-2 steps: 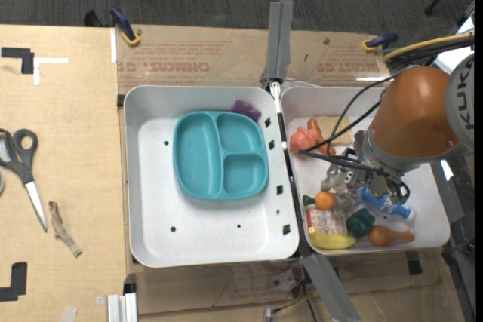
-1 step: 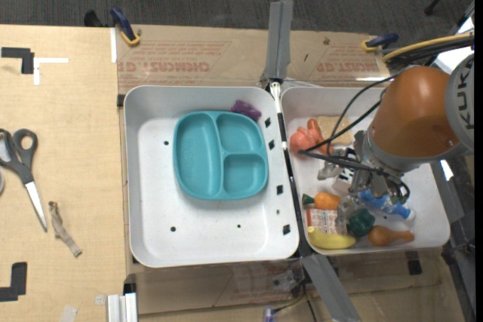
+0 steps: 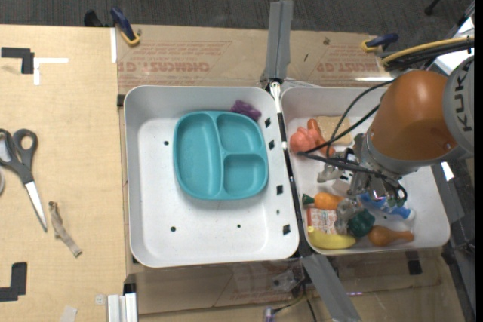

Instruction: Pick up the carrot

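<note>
Hovering low in the right bin (image 3: 430,237), the hand (image 3: 349,201), its grip impossible to tell, could snag the banana (image 3: 330,240) crowding the carrot (image 3: 327,200).

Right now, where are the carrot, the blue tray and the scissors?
carrot (image 3: 326,200), camera view, its orange body.
blue tray (image 3: 198,154), camera view, its large compartment's floor.
scissors (image 3: 25,142), camera view, a handle ring.
</note>
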### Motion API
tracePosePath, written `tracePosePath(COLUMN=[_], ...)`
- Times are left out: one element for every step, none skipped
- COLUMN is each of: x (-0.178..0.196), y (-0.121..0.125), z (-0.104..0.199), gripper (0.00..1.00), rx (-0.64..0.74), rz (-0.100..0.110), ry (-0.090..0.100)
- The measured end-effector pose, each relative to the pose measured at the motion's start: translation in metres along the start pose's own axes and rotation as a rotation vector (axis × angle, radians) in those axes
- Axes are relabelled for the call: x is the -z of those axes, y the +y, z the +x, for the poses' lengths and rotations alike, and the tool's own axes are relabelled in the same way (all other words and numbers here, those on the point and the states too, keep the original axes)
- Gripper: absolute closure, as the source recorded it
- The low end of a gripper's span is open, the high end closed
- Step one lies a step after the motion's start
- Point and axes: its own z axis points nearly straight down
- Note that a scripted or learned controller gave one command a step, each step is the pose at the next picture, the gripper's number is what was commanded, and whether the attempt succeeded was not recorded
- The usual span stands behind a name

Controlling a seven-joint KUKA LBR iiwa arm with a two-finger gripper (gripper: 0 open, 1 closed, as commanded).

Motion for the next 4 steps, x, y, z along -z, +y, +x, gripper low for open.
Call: tracePosePath(x=[0.001, 0.000, 0.001, 0.000], y=[0.000, -0.001, 0.002, 0.000], z=[0.005, -0.014, 0.023, 0.018], gripper=[0.00, 0.00, 0.00, 0.00], rx=[-0.098, 0.001, 0.050, -0.052], rz=[0.002, 0.000, 0.003, 0.001], ry=[-0.005, 0.003, -0.011, 0.001])
